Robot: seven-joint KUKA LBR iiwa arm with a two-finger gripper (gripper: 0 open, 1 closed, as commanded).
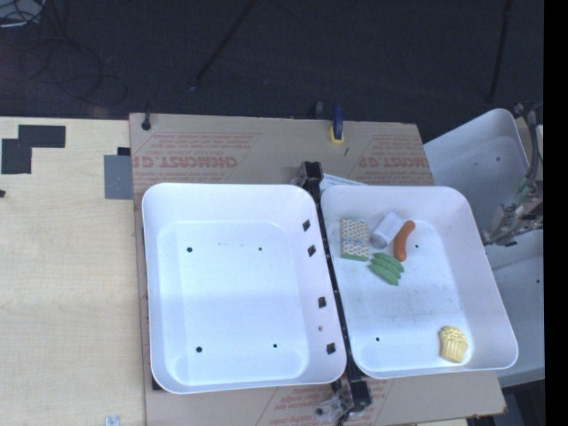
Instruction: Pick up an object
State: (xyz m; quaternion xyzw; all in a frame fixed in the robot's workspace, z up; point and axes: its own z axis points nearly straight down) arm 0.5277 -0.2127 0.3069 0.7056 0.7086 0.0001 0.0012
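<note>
Objects for picking all lie in the right bin [484, 264]: a checked pad [354, 238], a pale cylinder [384, 230], an orange sausage-shaped piece [404, 240] and a green pod [386, 268] clustered near its far left corner, and a yellow ridged toy [453, 344] alone at the near right. Nothing appears lifted, so the whole pick seems left to do. A spindly shape, perhaps the gripper [525, 204], is cut off at the right edge; whether it is open or closed cannot be told.
</note>
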